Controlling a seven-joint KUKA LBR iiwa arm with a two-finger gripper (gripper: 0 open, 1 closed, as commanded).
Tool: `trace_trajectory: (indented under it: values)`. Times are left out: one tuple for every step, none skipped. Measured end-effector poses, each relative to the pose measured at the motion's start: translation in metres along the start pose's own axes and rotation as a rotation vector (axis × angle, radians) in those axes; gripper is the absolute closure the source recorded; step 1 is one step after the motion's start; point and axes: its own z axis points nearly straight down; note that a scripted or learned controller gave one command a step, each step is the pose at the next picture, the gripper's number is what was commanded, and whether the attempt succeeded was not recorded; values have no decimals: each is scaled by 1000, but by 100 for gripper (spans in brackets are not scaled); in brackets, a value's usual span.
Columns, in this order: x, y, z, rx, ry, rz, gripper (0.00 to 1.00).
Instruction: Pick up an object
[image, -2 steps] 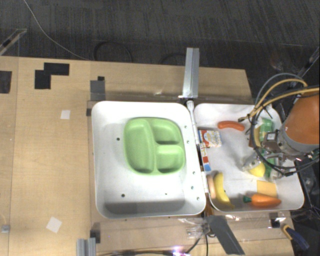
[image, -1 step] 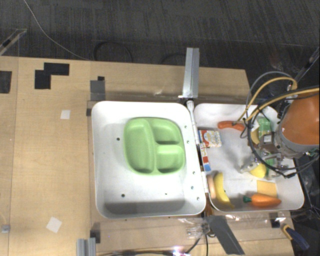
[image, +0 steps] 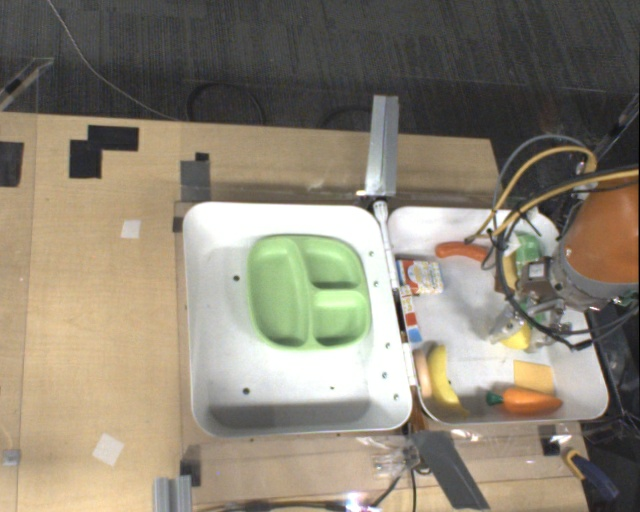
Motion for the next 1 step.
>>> trace_trajectory:
  values:
    - [-34, -21, -106, -9, 3, 5, 100]
